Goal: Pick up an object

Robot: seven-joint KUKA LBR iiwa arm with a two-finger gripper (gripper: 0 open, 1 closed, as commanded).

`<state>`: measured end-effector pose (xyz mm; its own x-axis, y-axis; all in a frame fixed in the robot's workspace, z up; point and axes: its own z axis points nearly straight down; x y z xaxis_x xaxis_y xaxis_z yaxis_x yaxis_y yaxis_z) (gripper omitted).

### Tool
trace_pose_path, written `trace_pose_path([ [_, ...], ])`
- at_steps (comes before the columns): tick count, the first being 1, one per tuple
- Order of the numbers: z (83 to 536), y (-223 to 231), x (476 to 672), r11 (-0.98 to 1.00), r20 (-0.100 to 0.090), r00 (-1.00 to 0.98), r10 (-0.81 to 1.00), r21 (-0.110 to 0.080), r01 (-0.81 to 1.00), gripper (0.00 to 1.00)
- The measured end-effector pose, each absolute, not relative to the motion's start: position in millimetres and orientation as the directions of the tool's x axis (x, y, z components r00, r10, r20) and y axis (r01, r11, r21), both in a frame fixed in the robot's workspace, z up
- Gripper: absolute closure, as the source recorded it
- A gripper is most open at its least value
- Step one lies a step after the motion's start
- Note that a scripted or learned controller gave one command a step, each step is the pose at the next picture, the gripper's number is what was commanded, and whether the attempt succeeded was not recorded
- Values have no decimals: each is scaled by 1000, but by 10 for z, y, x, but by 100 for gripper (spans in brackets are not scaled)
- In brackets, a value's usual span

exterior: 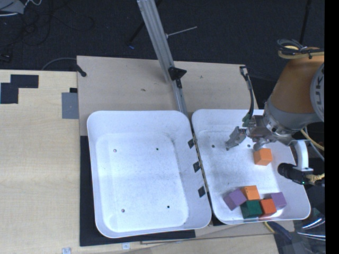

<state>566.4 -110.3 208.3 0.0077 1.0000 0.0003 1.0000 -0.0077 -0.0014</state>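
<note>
Bench bins: the right bin [212, 194] held an orange cube [262, 156], squarish, just below the gripper [239, 139], finger state unclear; blocks [254, 201] clustered near.

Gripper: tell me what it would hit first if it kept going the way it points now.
The gripper points toward the view's lower left, so it would probably meet the bare floor of the right bin first. Its height above the floor is unclear.

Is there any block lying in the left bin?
No; the left bin holds no blocks, while the orange block and the cluster of blocks lie in the right bin.
</note>
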Motion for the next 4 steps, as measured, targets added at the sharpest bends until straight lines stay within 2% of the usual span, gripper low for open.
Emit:
trace_pose_path([
  [1,2435,-1803,5217,-7,-4,7,1000,1,1000,0],
  [2,905,-1967,4882,-3,1,3,1000,4,1000,0],
  [3,916,-2086,5401,2,-1,-2,1000,3,1000,0],
  [4,915,-2032,5347,-1,-1,1,1000,1,1000,0],
])
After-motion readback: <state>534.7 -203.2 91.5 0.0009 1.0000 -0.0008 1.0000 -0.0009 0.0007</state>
